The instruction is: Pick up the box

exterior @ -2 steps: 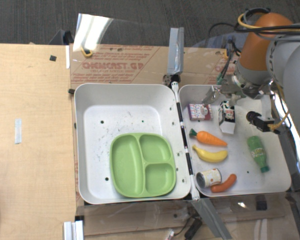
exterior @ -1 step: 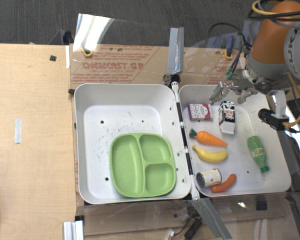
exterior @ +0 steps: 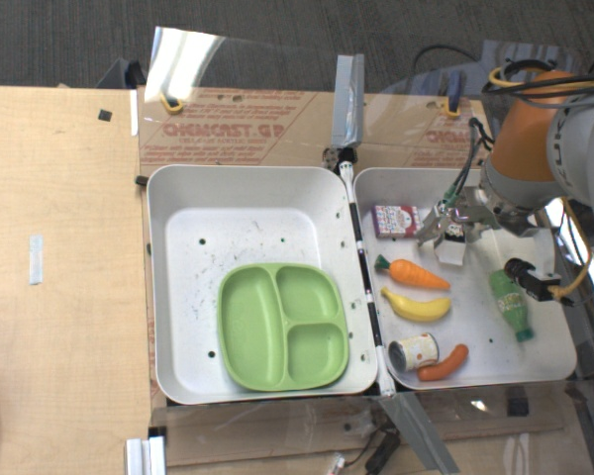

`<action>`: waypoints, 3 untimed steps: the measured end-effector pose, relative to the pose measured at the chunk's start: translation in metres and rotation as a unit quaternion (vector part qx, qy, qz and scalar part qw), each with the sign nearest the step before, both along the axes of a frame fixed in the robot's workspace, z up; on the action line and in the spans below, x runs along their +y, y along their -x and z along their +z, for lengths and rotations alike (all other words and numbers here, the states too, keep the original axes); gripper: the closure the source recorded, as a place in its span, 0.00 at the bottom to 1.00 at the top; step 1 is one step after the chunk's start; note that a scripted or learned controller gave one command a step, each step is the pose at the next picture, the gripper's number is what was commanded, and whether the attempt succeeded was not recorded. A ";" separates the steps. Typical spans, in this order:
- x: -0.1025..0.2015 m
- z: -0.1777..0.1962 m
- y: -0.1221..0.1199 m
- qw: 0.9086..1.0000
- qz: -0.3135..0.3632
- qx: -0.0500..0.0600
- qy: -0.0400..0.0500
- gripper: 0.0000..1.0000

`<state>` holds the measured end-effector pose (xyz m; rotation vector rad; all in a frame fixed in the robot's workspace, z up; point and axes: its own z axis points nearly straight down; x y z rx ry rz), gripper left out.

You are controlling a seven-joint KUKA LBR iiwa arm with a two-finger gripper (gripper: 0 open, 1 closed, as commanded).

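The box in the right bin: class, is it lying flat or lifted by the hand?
Lying flat. The box rests on the floor of the right bin, beside the hand, not between its fingers.

Place: robotics lab | evidence: plywood worktop, two white bins, clear acrylic sheet at 12 o'clock, cabled grey-orange arm.

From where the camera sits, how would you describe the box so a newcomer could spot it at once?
Find the right-hand white bin, the one holding toy food. The box lies near its back left corner, beside the divider, left of the gripper and above the carrot. It is the only flat rectangular carton there, white with purple-pink print, while its neighbours are rounded.
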<state>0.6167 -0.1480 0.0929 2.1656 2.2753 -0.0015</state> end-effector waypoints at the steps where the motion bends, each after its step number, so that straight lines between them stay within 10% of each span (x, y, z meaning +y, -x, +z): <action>1: -0.010 -0.001 0.015 1.000 0.011 0.000 0.000 0.00; 2: 0.000 -0.001 -0.026 1.000 0.023 0.001 0.000 0.00; 3: 0.000 0.007 -0.027 1.000 0.024 0.000 0.001 1.00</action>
